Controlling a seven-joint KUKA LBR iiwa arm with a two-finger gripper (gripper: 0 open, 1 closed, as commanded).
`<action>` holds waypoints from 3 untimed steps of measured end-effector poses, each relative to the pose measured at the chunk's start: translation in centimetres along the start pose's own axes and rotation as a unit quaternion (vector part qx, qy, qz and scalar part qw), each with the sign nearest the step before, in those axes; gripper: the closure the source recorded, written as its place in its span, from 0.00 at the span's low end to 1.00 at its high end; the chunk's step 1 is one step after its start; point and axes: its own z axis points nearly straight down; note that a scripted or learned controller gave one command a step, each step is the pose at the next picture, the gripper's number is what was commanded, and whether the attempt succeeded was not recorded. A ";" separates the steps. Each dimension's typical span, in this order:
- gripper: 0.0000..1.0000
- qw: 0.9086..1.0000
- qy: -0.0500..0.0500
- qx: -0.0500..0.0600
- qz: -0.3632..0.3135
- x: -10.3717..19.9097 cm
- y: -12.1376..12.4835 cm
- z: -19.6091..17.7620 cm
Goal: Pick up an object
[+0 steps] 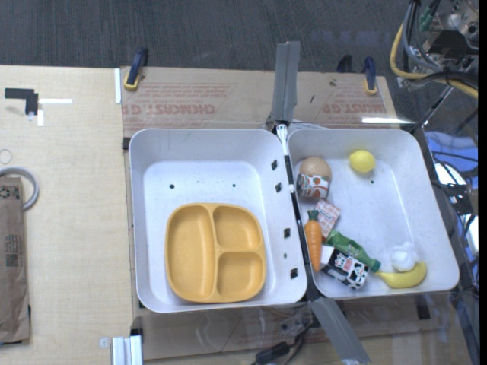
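Behind both bins, brown cardboard (228, 97) carries upside-down red print, partly readable as "CHEMCAST". Right bin (426, 204) holds lemon (362, 161), carrot (313, 242), banana (403, 277), and a cow-print carton (348, 268); its lettering is illegible.

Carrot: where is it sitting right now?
The carrot lies in the right bin, against its left wall, just below the small checkered packet and beside the green packet.

— What shows of you?
— My arm (449, 25), up in the far right corner: metal-grey parts wrapped in looping yellow and black cables.
— Any markings?
— Perhaps a green wire; too blurred to tell.
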 end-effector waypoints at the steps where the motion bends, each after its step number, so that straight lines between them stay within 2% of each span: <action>1: 1.00 0.998 0.000 -0.001 -0.068 3.4 0.1 0.4; 2: 1.00 0.990 0.000 -0.001 -0.143 7.1 0.2 1.2; 3: 1.00 0.975 0.000 -0.001 -0.224 10.9 0.2 3.3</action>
